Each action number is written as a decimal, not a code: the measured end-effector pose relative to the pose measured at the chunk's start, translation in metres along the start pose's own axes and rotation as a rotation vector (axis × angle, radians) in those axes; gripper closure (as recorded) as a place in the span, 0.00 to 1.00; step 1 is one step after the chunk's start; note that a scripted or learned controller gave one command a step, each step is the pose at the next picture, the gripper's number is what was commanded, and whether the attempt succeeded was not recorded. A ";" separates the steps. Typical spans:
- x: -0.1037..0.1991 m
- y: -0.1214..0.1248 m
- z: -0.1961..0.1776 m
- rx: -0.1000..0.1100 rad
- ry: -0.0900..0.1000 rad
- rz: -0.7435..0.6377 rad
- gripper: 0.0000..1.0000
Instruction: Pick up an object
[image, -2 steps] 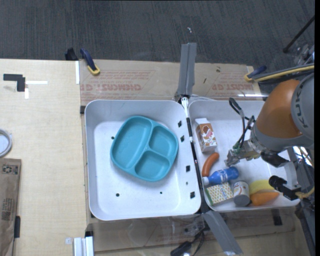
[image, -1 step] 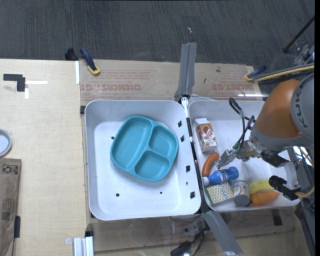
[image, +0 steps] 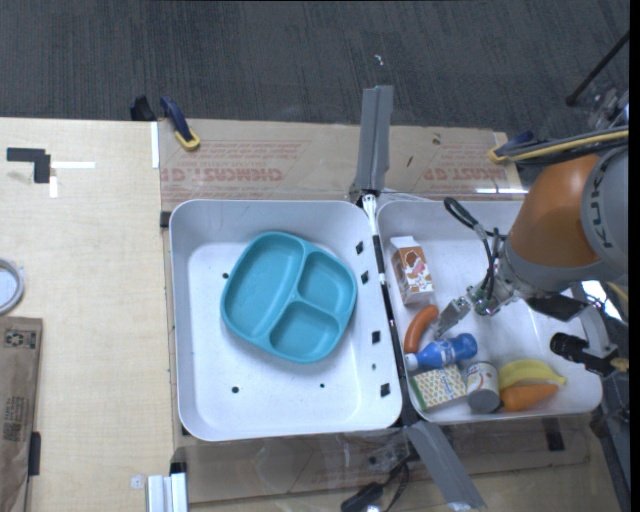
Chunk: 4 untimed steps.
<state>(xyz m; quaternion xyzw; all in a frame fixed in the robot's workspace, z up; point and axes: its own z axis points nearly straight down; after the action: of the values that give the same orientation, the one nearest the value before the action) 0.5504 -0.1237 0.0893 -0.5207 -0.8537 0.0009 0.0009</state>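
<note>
Arm (image: 575, 215) runs off the right edge, so I can't see its base. Gripper (image: 452, 316) fingertips too small to judge, possibly just above the hot dog (image: 419, 325). Carrot (image: 528, 396) partly hidden under the banana (image: 530, 374). Tape roll (image: 8, 287) cut by the left edge.

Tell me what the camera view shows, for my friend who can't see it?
A robot arm's gripper hangs over the right bin, above a hot dog and blue bottle. The left bin holds a blue divided plate.
</note>
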 end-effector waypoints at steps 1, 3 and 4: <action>-0.001 0.000 -0.007 0.001 0.001 0.002 1.00; 0.021 -0.016 0.000 -0.001 0.001 -0.088 0.00; 0.020 -0.016 -0.007 0.001 0.002 -0.084 1.00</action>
<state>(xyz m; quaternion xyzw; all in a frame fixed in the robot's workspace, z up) 0.5267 -0.1133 0.0963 -0.4842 -0.8750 0.0006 0.0021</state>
